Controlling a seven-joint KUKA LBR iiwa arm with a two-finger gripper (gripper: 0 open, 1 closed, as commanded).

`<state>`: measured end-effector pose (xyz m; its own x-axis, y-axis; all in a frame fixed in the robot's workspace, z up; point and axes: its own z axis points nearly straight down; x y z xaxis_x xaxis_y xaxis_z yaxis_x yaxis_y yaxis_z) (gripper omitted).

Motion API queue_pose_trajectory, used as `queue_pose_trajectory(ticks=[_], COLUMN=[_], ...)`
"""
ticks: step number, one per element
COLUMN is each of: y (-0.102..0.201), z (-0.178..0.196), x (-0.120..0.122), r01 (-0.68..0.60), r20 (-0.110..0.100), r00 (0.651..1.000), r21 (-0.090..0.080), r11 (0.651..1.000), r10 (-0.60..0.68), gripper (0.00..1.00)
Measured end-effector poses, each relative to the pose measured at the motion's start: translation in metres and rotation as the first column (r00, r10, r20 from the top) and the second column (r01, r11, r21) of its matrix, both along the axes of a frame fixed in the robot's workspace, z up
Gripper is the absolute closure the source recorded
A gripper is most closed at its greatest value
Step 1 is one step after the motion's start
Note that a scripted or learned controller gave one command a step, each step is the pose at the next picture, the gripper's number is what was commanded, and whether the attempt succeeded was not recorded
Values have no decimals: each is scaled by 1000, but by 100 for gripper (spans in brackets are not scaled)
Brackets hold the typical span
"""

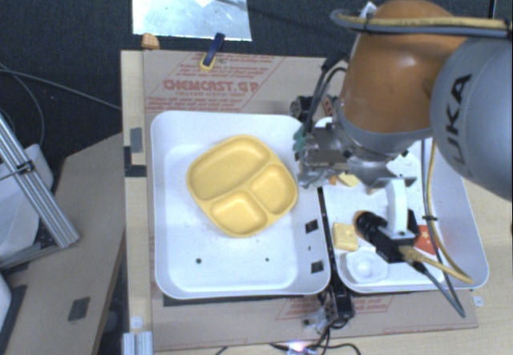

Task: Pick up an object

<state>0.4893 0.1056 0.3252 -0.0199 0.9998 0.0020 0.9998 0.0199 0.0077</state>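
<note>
Camera view: we see the arm reaching in over the right bin, its bulk covering the claw, so we cannot tell the claw's state or what it touches. A yellow divided plate lies in the left bin. A small yellow block lies in the right bin, near the divide.
</note>
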Motion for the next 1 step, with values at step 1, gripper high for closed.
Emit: queue_pose_trajectory(ticks=[1], y=[0], z=[0], x=[0], r01=[1], r20=[0], r00=[1000], r21=[-1], r11=[1000], r10=[-1], gripper=[0])
